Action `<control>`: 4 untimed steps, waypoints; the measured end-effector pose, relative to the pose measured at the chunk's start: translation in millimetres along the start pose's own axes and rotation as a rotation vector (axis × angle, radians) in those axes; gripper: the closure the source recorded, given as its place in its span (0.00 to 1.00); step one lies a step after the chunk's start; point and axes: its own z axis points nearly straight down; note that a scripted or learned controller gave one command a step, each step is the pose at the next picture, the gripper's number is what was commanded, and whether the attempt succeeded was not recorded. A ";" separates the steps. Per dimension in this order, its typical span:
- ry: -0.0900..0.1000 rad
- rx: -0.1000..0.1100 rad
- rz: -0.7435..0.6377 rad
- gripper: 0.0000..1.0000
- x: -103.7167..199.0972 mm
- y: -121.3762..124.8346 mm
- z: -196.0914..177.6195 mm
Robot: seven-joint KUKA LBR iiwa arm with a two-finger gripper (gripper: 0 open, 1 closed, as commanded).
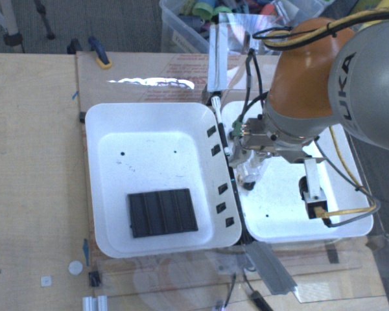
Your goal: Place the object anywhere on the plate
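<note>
A: What writing could be read?
B: "KU" in black on the grey arm [369, 63]; faint red print on the cardboard [175, 76] was illegible.
A: And the plate?
B: The dark ribbed plate [163, 212] lay flat in the left bin [104, 173].
A: The gripper?
B: The gripper [249, 173] hung over the right bin [279, 229], near its left wall. No telling how it stood.

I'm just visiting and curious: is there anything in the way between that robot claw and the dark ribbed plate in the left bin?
Yes, a low barrier. The gripper hangs over the right bin, and the dark plate lies in the left bin. Between them run the two bins' adjoining rims with black clips. Whether the gripper holds an object is unclear.
</note>
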 end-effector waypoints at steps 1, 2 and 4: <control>-0.001 -0.005 -0.110 1.00 47.9 -26.2 -40.6; -0.001 0.000 -0.157 1.00 88.9 -23.6 -0.5; 0.000 -0.002 -0.155 1.00 88.4 -22.7 -11.0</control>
